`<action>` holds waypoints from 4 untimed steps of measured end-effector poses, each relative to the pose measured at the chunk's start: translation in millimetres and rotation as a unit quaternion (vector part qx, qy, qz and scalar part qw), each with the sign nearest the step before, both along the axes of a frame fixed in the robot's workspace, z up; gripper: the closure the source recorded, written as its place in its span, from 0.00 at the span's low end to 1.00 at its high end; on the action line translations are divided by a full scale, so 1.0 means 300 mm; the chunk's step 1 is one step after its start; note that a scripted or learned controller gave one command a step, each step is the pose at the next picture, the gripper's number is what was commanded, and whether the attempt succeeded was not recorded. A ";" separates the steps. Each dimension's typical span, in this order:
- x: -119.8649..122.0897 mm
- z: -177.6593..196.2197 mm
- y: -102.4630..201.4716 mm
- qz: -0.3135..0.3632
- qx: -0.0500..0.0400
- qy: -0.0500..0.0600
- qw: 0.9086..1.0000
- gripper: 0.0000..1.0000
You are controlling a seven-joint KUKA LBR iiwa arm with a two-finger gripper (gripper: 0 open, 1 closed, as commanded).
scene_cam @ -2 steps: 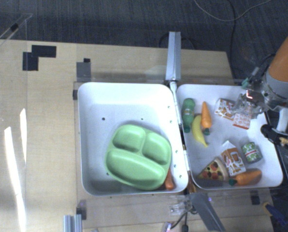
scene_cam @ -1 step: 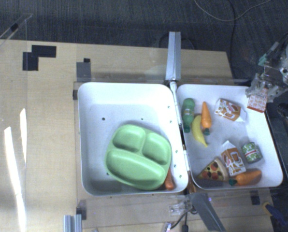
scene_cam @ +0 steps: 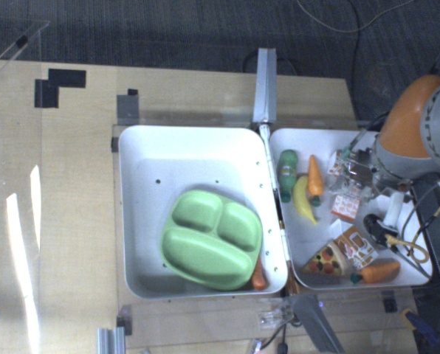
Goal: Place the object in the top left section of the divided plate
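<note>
Camera view: the pincer (scene_cam: 351, 167) hangs low over the right bin (scene_cam: 419, 279), its metal parts a blur against the clutter, so whether it is open or closed cannot be told. Beside it lie a carrot (scene_cam: 314, 176), banana (scene_cam: 303, 200) and green bottle (scene_cam: 287, 169). The arm (scene_cam: 419, 127) is cut off at the right edge. The green plate (scene_cam: 211, 238) sits in the left bin (scene_cam: 135, 198), half hiding an orange item (scene_cam: 258, 277).

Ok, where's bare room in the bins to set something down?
Left bin: bare floor along the far and left walls around the green divided plate, whose sections are bare too. Right bin: crowded with a green bottle, banana, carrots and packets; only its near-left corner is bare.
</note>
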State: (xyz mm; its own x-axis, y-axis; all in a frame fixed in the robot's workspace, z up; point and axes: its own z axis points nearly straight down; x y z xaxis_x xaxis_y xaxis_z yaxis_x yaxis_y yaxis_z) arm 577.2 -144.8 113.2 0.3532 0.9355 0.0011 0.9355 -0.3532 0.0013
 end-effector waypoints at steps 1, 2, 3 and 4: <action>0.101 0.279 0.395 0.008 0.000 -0.002 1.000 1.00; -0.210 0.274 0.258 0.220 -0.001 -0.002 0.976 1.00; -0.056 0.518 0.530 0.276 -0.001 -0.003 0.961 1.00; -0.288 0.311 0.529 0.328 -0.001 -0.001 0.945 1.00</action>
